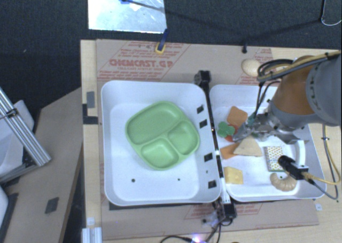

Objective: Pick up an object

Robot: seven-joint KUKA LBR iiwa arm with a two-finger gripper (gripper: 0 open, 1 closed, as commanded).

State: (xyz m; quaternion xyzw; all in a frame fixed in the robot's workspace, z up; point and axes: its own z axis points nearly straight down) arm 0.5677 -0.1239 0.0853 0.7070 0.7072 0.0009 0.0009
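Observation:
The right bin (241,93) holds several toy food pieces. Among them are an orange slab (236,115), a green piece (225,129), a pale wedge (248,148), an orange piece (228,151) and a yellow square (233,175). A patterned cracker (274,157) and a tan curved pastry (283,182) lie further right. My gripper (247,130) is low in this bin, just right of the green piece and above the pale wedge. The wrist hides how its fingers stand.
The left bin (115,172) holds a green sectioned plate (162,135). A black divider (210,130) with clips runs between the bins. A pale round object (250,67) lies on the bench behind the right bin. Cables loop over the arm.

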